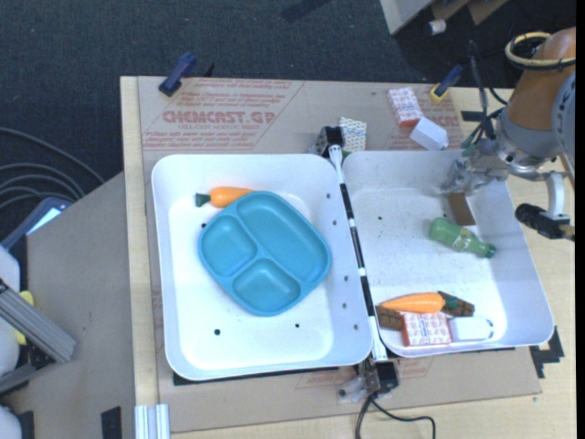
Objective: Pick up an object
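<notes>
My end effector hangs just above the green bottle in the right bin; how it stands, I cannot tell. I think the round bottle can roll away if I touch it off-center.

Red print reading "CHEMCAST GP" stands in large letters on the brown protective sheet covering the bench top, just above the left bin. Smaller red lines run above and below that name, too fine to read. The same red printing repeats faintly further right on the sheet, near the top edge. The small red-and-white box in the right bin bears markings that cannot be made out.
</notes>
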You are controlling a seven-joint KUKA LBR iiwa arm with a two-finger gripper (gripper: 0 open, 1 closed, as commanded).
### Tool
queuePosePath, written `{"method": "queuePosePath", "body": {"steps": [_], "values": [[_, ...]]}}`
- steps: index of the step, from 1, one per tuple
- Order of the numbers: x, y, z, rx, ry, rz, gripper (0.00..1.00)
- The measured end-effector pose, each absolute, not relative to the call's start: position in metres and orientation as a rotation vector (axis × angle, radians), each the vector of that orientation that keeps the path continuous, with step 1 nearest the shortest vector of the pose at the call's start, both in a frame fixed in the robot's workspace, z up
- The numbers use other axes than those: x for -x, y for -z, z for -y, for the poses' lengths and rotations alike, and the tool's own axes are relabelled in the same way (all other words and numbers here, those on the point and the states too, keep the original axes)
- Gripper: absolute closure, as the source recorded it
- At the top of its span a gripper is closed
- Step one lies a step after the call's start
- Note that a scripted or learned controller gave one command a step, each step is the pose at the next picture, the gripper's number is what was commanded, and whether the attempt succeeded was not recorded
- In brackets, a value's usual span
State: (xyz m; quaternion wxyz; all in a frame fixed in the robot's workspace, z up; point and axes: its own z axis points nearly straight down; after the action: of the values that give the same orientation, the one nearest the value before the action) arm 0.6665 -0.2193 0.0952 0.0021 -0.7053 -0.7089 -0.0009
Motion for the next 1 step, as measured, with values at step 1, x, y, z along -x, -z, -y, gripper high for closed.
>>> {"method": "queuePosePath", "body": {"steps": [1], "values": [[-0.6412,-0.1844,0.1324,2.219,0.002,2.222,1.0]]}}
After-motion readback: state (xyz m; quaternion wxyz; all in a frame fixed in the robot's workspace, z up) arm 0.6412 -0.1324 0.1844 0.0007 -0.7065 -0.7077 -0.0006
